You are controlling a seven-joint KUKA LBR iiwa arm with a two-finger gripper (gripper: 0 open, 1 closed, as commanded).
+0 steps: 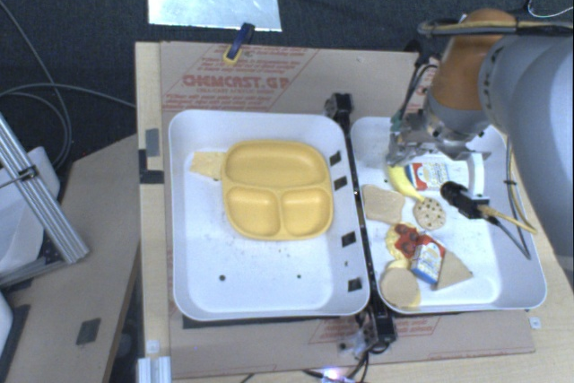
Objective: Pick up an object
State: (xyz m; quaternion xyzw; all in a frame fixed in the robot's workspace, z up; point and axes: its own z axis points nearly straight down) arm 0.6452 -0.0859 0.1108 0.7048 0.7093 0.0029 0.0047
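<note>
My gripper (406,146) hangs low over the back left part of the right bin (531,281), right above a yellow banana (403,180). The wrist hides its tips. Beside the banana lies a white and red carton (434,172). Further forward are a tan bread slice (383,204), a dotted round cookie (430,213), a small red toy (405,239), a blue and white packet (429,263), a pale round biscuit (400,287) and a tan wedge (456,270).
The left bin (193,282) holds a yellow divided plate (273,188) and a pale yellow slice (206,164) at its left side. A black divider (354,193) runs between the bins. The grey arm (529,94) covers the right bin's back right corner.
</note>
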